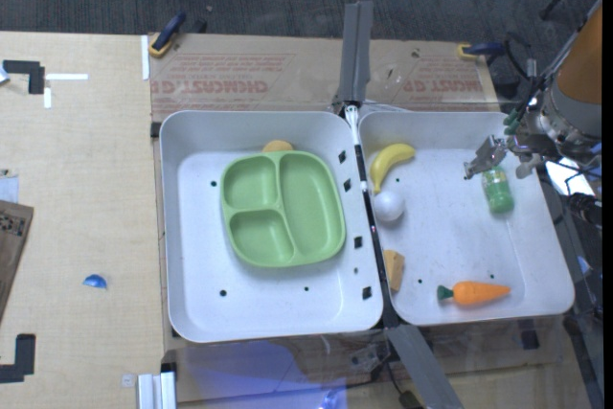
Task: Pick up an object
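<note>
We saw the gripper [501, 158] hanging over the right bin [536, 302], near its far right side, directly above a green bottle [498, 191]; whether its jaws were released or clenched we could not tell. A banana [390, 162], white ball [388, 206] and carrot [476, 293] lay apart there.
</note>
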